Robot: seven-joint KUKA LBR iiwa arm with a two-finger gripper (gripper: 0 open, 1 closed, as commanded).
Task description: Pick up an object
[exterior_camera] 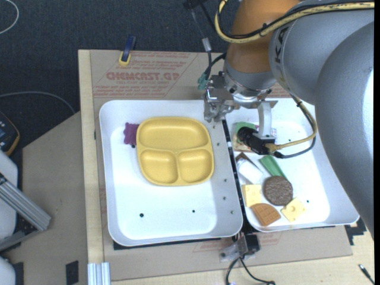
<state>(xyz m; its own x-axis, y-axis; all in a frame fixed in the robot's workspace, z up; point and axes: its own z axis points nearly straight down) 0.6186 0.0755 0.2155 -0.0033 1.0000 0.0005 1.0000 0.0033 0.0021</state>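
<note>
My gripper [215, 110] hangs over the far end of the wall between the two bins, under the orange band [258, 16] of the arm. In the right bin [320, 177] lie a green stick [273, 163], a round brown patty [278, 190], a yellow cheese wedge [294, 210], a pale yellow square [252, 193], a brown toast piece [265, 214] and a white piece [249, 172]. A black cable connector [246, 136] hangs just right of the gripper. A yellow divided plate [175, 150] sits in the left bin [154, 218], a purple item [129, 133] against its left edge.
The bins rest on a cardboard sheet [142, 70] with a blue and yellow clip [126, 52] at its far edge. The grey arm [338, 70] covers the right bin's far right part. Cables [297, 144] loop over the right bin's far half.
</note>
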